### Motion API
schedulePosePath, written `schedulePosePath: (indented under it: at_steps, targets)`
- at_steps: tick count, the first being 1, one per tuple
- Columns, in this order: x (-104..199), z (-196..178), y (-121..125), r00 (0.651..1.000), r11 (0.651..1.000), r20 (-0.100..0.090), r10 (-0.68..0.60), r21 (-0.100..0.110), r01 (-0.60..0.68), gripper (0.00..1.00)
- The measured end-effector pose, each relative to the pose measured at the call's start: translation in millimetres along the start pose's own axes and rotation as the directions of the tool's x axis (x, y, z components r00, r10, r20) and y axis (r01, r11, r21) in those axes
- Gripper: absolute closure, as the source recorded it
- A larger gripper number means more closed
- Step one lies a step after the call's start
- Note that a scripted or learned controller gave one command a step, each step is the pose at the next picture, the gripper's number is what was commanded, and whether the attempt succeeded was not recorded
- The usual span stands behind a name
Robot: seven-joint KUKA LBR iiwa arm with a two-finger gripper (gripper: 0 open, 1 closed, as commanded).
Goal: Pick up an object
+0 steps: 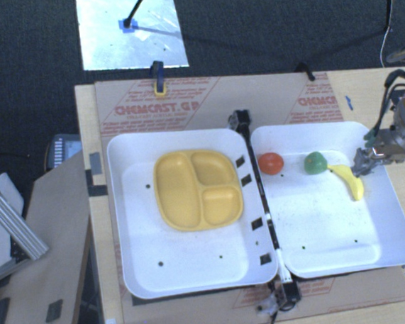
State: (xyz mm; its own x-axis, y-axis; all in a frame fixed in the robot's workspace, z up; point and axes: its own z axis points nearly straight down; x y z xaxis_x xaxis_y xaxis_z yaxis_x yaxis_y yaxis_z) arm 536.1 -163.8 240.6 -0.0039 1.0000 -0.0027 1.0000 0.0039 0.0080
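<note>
Gripper (364,161) low at right bin's (339,251) right edge, just beside banana (349,180); finger spread unclear. Green ball (315,162), red ball (271,162) near far edge.

two bins sit side by side on the worktop (203,93). the left bin (145,270) holds a divided plate (196,189). in the right bin (339,244), a tomato (271,162), a lime (315,162) and a banana (350,180) lie in a row along the far side, the hand (365,161) just beside the banana.
</note>
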Motion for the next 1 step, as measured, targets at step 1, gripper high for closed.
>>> schedulePosePath:
  at_steps: [1]
  targets:
    - [-0.6, -54.2, 2.1, 1.000, 1.000, 0.000, -0.001, 0.000, 0.001, 1.00]
